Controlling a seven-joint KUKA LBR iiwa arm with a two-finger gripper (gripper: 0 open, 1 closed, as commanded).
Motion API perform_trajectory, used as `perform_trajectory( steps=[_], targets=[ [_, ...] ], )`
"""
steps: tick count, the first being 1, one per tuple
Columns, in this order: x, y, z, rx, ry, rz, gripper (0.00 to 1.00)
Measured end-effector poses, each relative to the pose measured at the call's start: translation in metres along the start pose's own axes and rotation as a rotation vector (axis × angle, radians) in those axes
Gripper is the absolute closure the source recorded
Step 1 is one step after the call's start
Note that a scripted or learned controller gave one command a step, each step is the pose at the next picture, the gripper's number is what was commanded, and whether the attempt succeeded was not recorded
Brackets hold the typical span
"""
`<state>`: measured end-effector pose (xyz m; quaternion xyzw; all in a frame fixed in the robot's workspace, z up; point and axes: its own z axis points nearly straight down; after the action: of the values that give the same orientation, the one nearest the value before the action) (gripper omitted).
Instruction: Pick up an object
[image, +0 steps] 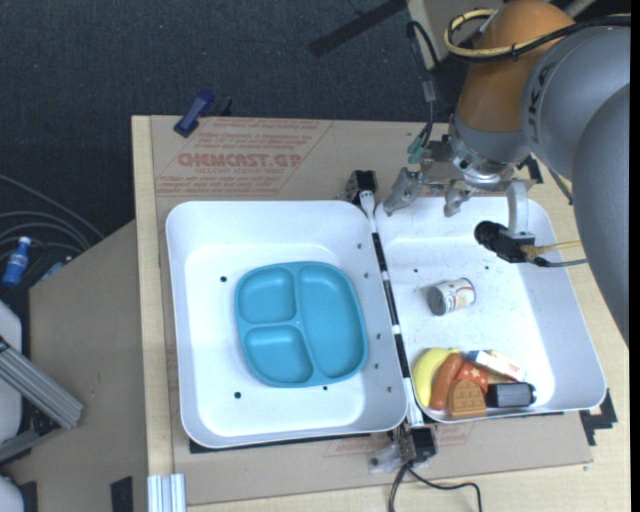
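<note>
Camera view has my claw hanging over the far edge of the right bin, up near the top left corner of it. Fingers are spread apart with nothing between them, so I'm not gripping anything.

Stuff to grab is all in that right bin. There's a small can lying on its side roughly in the middle, well apart from my claw. Down in the near left corner of the same bin there's a little pile: a yellow piece on the left, a red piece touching it, a brownish waffle-looking thing at the near edge, a white tube lying across the far side, and a dark block on the right. They're all jammed together.

Left bin just has a blue divided plate sitting flat in the middle, three compartments.
</note>
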<state>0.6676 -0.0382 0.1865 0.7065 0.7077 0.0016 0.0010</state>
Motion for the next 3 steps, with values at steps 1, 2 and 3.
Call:
perform_trajectory(
  steps=[1,2,3],
  targets=[
    [-0.026,-0.001,0.002,0.002,-0.002,0.002,0.0],
    [-0.057,-0.002,0.103,0.006,0.0,0.003,0.0],
    [-0.053,-0.054,0.079,0.005,0.0,0.003,0.0]
  ],
)
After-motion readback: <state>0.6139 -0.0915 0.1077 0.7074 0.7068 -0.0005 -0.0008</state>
